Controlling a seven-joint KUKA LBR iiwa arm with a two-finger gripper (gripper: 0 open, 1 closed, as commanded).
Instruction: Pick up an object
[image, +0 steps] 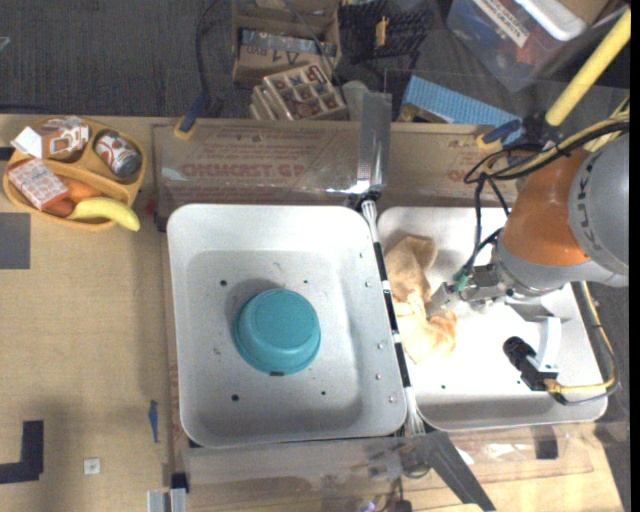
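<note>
Far left on counter (80, 340): tray (20, 190) w/ banana (105, 210) & snacks. Left bin (190, 250): teal bowl (279, 331), upside down, near centre. Right bin (480, 385): tan cloth (415, 290) crumpled by left wall; tool (445, 297) touching cloth's right edge, spread or pinching can't tell.

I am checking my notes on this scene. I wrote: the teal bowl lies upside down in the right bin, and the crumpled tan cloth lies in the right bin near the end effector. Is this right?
One detail is wrong. The camera view shows the teal bowl upside down in the left bin, not the right one. The rest stands: the crumpled tan cloth lies in the right bin, near the end effector.
</note>
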